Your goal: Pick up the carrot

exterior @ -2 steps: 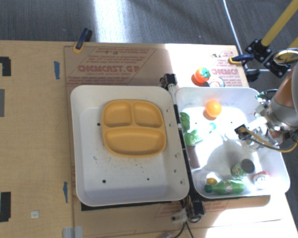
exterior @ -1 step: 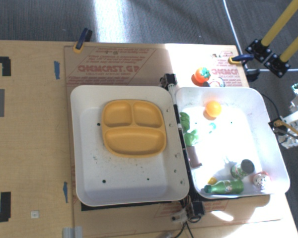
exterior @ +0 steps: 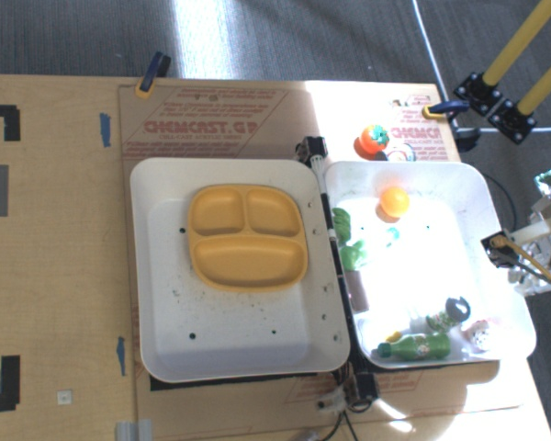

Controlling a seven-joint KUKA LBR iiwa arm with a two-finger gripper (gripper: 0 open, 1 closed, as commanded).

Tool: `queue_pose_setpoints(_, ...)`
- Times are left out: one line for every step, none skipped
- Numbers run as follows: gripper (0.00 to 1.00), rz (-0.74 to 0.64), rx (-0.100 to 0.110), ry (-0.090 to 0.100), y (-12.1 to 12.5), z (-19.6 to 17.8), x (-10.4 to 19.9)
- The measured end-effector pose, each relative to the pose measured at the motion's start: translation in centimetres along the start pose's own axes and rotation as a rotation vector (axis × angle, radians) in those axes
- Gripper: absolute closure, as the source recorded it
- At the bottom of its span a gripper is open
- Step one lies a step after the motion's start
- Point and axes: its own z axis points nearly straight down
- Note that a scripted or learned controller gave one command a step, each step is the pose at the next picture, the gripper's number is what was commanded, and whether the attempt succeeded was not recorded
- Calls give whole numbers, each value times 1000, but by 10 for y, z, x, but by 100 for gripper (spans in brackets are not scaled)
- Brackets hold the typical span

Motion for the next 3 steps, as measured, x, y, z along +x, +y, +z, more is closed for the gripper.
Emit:
queue_pose_setpoints(100,-55,-5,2,30,22,31)
queue_pose_setpoints(100,4,0,0,22,13,-5)
queue_pose_setpoints(100,1,-5,3,23,1,-4)
